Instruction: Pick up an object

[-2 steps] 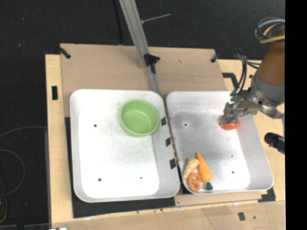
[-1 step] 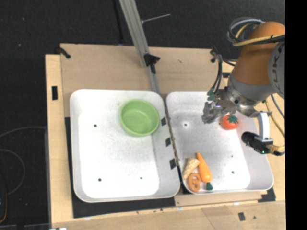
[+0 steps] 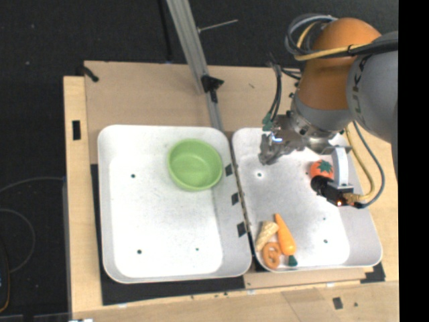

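Observation:
My gripper (image 3: 267,154) hangs over the upper left part of the right bin (image 3: 305,206), low above its bare floor. Nothing shows between its fingers. At the bin's front left lie an orange carrot (image 3: 285,235), a beige piece (image 3: 266,233), a round orange slice (image 3: 271,254) and a tiny teal bit (image 3: 292,261), all close together and well below the gripper. A small orange-red thing with a green top (image 3: 321,168) sits to the gripper's right, near the arm.
The left bin (image 3: 134,247) holds a green bowl (image 3: 195,165) near its upper right corner. A grey metal pole (image 3: 191,45) slants down from the top to the gap between the bins. The arm's bulk (image 3: 335,79) covers the right bin's far corner.

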Controlling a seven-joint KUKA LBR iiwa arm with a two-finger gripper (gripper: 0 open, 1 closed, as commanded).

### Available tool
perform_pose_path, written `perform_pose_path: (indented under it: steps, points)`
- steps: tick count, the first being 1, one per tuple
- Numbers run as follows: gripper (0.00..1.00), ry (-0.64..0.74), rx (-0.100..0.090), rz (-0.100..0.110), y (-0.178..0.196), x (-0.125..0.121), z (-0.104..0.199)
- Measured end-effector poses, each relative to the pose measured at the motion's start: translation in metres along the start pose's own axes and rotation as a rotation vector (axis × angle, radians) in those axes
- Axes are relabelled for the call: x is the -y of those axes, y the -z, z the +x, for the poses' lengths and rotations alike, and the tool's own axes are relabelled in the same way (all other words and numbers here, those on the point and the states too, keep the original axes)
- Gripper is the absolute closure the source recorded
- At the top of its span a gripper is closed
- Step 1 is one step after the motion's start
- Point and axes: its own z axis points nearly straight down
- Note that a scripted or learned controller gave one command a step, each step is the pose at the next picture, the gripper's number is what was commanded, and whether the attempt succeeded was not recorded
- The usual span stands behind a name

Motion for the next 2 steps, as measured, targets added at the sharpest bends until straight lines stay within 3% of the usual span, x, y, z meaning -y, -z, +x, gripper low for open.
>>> perform_pose_path:
  steps: [2]
  points:
    - [1.00,-0.001,0.000,0.001,0.006,-0.029,0.109]
